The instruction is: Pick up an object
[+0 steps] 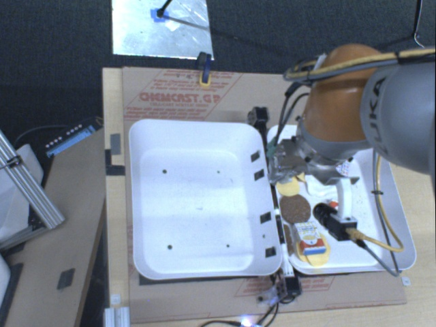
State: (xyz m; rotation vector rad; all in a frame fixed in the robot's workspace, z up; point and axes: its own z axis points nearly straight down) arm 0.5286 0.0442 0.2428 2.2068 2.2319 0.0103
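Arm (354, 107) over right bin (395, 251); fingers apparently hidden.

I see a brown round disc (296, 208) lying flat right of frame centre, a pale yellow piece (289, 184) just above it, and a yellow-and-white packet with red and blue markings (311, 243) lying flat below it.

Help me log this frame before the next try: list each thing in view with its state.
arm: reaching low over the right bin
hand: down at the right bin's left side
right bin: holds several small things
brown disc: lying flat
yellow and red item: lying flat
left bin: upright, white floor bare
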